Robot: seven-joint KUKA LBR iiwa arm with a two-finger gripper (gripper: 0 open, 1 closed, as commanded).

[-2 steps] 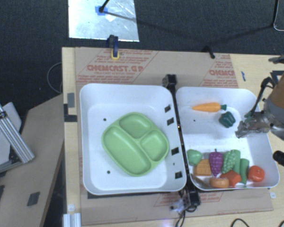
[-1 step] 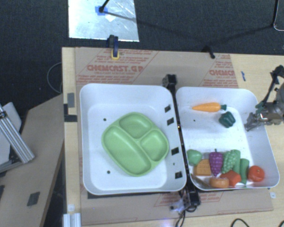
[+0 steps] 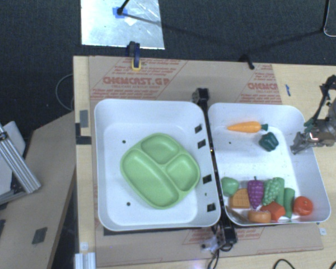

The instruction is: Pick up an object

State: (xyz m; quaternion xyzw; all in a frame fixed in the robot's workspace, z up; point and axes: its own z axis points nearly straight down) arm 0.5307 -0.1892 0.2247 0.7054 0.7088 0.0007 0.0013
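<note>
My gripper (image 3: 302, 144) at the right bin's (image 3: 311, 167) rim, finger state indiscernible.
Dark green toy pepper (image 3: 269, 142) lies just left of it; small, glossy, lumpy.

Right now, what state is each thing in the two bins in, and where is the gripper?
green divided plate: flat in the left bin, nothing on it.
carrot: lying on its side, right bin.
dark green piece: loose beside the carrot.
toy pile: heaped at the near wall.
gripper: at the right bin's right rim, holding nothing visible.
</note>
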